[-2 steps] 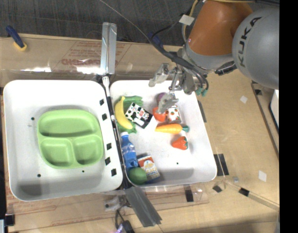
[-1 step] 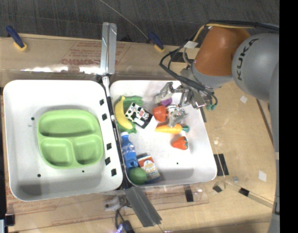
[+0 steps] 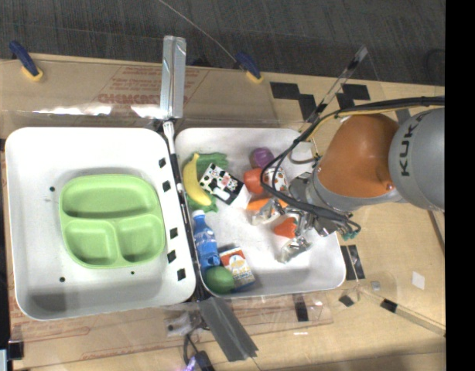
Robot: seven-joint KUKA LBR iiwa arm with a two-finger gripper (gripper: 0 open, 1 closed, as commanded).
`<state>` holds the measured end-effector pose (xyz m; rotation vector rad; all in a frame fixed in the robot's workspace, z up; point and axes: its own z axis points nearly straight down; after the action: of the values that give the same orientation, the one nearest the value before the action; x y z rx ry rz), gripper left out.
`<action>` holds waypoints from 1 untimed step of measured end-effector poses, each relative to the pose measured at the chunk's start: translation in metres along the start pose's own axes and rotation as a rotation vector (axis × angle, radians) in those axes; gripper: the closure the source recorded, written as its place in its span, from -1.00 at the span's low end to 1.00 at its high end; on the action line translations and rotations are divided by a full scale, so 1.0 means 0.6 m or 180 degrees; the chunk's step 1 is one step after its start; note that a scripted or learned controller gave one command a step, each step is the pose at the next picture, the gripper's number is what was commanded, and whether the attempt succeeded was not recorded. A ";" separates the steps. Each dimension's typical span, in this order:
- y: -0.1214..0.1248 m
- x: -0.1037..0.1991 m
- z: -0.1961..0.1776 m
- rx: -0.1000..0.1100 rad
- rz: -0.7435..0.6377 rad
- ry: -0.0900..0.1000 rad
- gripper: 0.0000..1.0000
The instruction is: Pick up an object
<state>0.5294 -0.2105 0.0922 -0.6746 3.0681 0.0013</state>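
- My arm (image 3: 377,161) reaches in from the right, its orange band over the right bin (image 3: 330,269), and my hand (image 3: 293,242) hangs low inside that bin, toward its right half.
- I cannot tell how my hand is set: cables and the wrist cover most of it.
- Nothing shows plainly gripped in it.
- An orange piece (image 3: 285,226) lies just beside my hand, touching or nearly so, with another orange-red toy (image 3: 254,181) a little further up the bin.
- A purple ball (image 3: 261,158) sits near the bin's far wall.
- A banana (image 3: 193,182) curves along the bin's left wall, with a green leafy piece (image 3: 210,161) by its upper end and a black-and-white patterned card or box (image 3: 220,182) against it.
- A blue bottle (image 3: 205,242) lies along the left wall below the banana.
- A green round fruit (image 3: 219,280) and a small orange-and-white carton (image 3: 237,266) rest together at the near left corner.
- The left bin (image 3: 29,207) holds a green divided tray (image 3: 111,219), lying flat in its middle.
- Both bins sit side by side on the bench (image 3: 392,338).
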 end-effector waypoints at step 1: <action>0.002 -0.006 -0.019 0.0006 -0.0031 -0.0011 1.00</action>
<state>0.5322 -0.2081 0.1034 -0.6889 3.0610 -0.0007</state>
